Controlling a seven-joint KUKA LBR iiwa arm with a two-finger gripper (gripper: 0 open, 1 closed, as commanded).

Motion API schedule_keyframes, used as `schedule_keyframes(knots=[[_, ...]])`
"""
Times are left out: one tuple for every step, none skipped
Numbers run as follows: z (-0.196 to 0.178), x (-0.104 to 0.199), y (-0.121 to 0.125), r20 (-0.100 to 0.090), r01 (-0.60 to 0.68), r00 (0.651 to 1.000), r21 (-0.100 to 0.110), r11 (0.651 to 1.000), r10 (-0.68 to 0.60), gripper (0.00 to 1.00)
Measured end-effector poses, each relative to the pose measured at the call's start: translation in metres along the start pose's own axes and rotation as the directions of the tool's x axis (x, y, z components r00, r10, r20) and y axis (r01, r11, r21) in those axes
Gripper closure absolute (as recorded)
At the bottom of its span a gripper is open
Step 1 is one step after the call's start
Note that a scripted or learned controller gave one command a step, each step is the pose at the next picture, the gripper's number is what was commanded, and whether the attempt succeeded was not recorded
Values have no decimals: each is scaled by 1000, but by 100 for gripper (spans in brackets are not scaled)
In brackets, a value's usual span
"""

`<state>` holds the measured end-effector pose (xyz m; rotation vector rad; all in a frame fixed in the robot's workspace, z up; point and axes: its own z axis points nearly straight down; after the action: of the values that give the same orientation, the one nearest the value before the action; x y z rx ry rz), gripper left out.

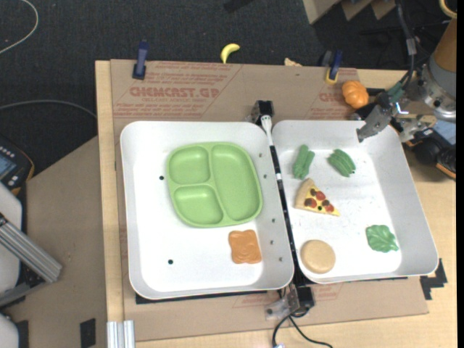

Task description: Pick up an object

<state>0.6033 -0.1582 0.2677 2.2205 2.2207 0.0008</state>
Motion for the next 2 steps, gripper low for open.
schedule_keyframes(knots=[[37,91,-19,-5,9,1000,7,1000,-8,0],[86,235,-90,-7,15,1000,14,1000,-15,0]])
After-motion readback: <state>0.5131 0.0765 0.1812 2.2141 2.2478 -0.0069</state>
